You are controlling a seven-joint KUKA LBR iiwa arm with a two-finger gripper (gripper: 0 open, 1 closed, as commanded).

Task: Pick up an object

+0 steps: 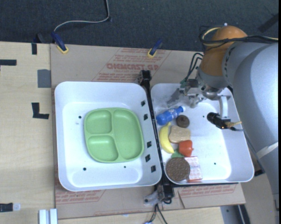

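**Arm over the right bin's far corner, objects clustered along the divider**

Closest to the lens, the grey arm (259,101) fills the right side, its orange band (220,50) above the wrist. Its gripper (189,94) sits low over the far part of the right bin (229,162); whether it is clenched or released cannot be told at this angle, and nothing is visibly between its tips.

Just beside the gripper lies a blue bottle (168,115). Near it, along the bin's left wall, sit a brown ball (182,121), a banana (165,139), a slice of bread (179,134), a red piece (186,148), a round brown cookie (178,169) and a small red-and-white packet (194,168).

Left bin (68,101) holds 1 green plate (114,135) with 3 compartments.
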